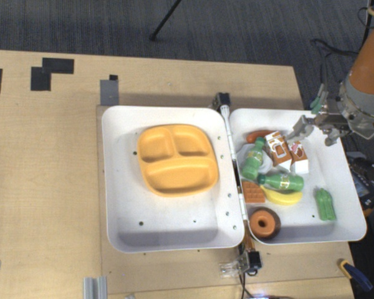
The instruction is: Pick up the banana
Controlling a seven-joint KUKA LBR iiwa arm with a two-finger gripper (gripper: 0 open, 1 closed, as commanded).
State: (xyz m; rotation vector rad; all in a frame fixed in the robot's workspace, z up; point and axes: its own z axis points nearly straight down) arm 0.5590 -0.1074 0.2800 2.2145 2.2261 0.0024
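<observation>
Nothing legible from up here

I can make out no word, number or brand anywhere. The small carton in my right bin carries a red-and-white printed face, and the green bottle lying against the banana has a label band (both too small and blurred to read).
</observation>
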